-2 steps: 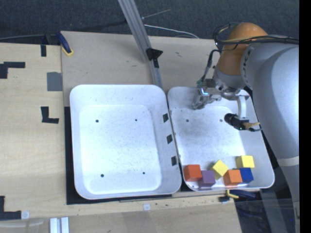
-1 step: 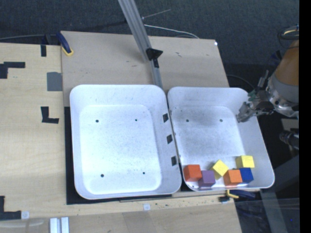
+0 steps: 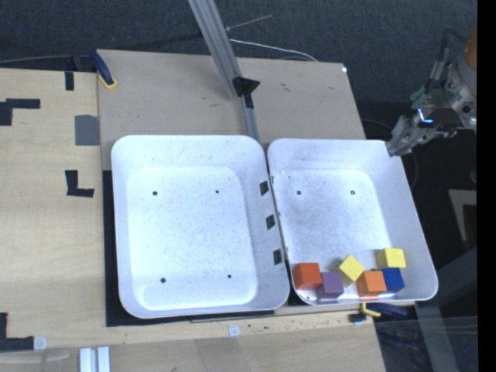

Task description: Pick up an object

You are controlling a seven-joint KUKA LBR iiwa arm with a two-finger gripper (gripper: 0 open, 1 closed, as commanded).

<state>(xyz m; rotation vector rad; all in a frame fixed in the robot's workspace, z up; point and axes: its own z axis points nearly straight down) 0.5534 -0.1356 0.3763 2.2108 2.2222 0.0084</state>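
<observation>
camera view:
my jaws (image 3: pixel 404 139): at the right side of the view, over the outer top-right corner of the right bin, off past its rim. Can't tell how they stand, too small and blurred. Nothing seen in them.
my arm (image 3: pixel 453 84): comes in from the right edge, grey, orange patch at the top right.
right bin (image 3: pixel 333 161): white, shallow, floor speckled. All blocks sit bunched along its near edge.
orange block, left (image 3: pixel 308 274): near-left corner of the right bin.
purple block (image 3: pixel 332 284): just beside that orange one, on its right.
yellow block, tilted (image 3: pixel 351 267): just behind the purple one, turned on the diagonal.
orange block, right (image 3: pixel 371 282): near-right area, touching the blue block (image 3: pixel 392 279).
yellow block, right (image 3: pixel 391 257): just behind the blue one.
left bin (image 3: pixel 186 149): white, butts against the right bin along the middle seam.
table (image 3: pixel 155 91): tan board under both bins.
metal post (image 3: pixel 217 33): slants up from the table behind the seam.
</observation>
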